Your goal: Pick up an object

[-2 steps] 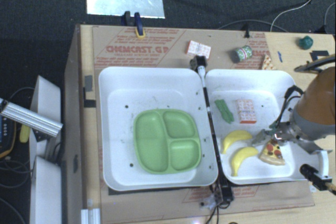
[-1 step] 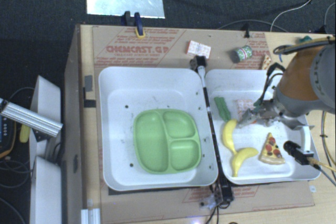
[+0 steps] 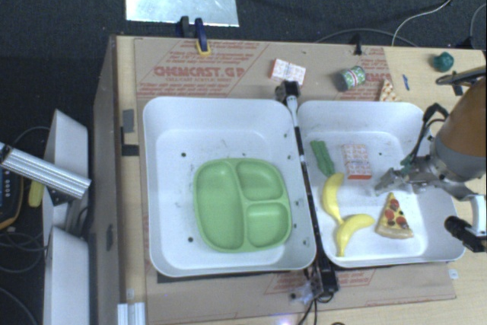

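In the right bin [image 3: 365,118] lie a pizza slice [image 3: 395,218], two yellow bananas [image 3: 333,195] [image 3: 350,229], a green pod-shaped piece [image 3: 323,157] and a small pink-and-white box [image 3: 356,161]. My gripper [image 3: 389,180] reaches in from the right and hangs low over the bin, just above the pizza slice's tip and to the right of the box. Nothing shows between its fingers.
The left bin [image 3: 175,125] holds a green divided plate [image 3: 242,203]. Behind the bins on the cardboard lie a small can [image 3: 352,77], a paper tag [image 3: 288,71] and a teal ball [image 3: 444,61]. Cables run along the right side.
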### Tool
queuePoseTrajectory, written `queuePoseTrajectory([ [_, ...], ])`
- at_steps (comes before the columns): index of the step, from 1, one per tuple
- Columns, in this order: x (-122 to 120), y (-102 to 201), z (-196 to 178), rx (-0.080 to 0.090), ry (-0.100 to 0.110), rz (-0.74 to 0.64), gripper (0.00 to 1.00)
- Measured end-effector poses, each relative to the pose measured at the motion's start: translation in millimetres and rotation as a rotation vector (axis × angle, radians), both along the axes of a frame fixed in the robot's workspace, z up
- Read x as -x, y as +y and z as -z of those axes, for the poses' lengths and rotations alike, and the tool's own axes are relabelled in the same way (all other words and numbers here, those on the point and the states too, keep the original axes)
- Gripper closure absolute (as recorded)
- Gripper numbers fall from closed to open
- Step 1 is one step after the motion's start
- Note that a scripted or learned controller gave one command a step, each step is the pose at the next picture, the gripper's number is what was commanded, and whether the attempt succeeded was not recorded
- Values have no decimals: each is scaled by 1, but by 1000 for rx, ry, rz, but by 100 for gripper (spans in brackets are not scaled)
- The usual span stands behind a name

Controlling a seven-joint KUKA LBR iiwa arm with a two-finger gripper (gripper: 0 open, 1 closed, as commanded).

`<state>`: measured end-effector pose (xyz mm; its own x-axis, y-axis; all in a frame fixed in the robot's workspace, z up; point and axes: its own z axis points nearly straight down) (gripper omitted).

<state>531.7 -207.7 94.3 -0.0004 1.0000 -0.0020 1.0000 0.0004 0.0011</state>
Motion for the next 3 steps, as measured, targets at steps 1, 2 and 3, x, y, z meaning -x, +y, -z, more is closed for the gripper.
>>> queuePoseTrajectory([
  [1,43,44,10,-2,0,-1,0],
  [2,-18,89,-40,-2,-3,-4,0],
  [3,-13,125,11,-3,2,-3,0],
])
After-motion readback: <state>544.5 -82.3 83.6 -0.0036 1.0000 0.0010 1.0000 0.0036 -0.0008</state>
